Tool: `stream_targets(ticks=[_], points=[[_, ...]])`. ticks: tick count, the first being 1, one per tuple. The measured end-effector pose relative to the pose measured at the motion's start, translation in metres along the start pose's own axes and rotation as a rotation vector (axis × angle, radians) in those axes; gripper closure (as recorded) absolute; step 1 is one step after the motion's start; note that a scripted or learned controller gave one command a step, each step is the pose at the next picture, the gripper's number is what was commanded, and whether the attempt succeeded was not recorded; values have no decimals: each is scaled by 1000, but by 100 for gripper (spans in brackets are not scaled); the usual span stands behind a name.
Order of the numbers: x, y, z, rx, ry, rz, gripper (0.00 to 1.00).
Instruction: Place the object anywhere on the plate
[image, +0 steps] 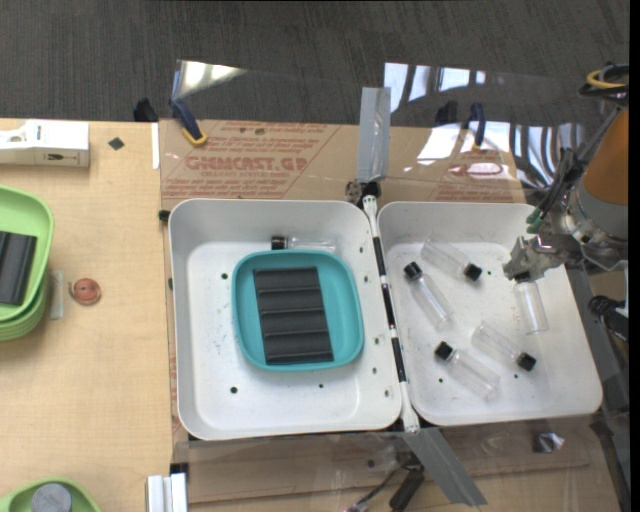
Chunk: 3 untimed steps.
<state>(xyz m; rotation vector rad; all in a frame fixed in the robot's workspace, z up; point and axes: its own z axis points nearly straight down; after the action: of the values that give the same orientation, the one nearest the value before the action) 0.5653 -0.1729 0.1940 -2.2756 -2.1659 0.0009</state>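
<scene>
1. You have two white bins side by side on the bench: the left bin (200, 390) and the right bin (560, 400).
2. In the left bin sits the teal plate (245, 320), roughly at its middle, with a dark ribbed block (292, 315) lying on it.
3. One clear vial with a black cap (300, 243) lies in the left bin against its far wall, just beyond the plate and not on it.
4. The right bin holds several more clear vials with black caps: one near the far wall (450, 260), one by the left wall (426, 292), one toward the near edge (466, 367) and one toward the near right corner (503, 348).
5. The arm (605, 180) reaches in over the right bin's far right corner.
6. The gripper (527, 262) hangs above the right side of that bin. A clear vial (530, 305) shows just below its tip, standing nearly upright.
7. You cannot tell from this view how far the hand is open, or whether it has hold of that vial.
</scene>
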Motion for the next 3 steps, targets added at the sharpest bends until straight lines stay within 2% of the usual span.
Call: stream_targets(ticks=[1, 2, 3], points=[[66, -25, -28, 2, 0, -102, 100], [134, -23, 4, 4, 0, -228, 100], [183, -19, -7, 2, -1, -256, 100]])
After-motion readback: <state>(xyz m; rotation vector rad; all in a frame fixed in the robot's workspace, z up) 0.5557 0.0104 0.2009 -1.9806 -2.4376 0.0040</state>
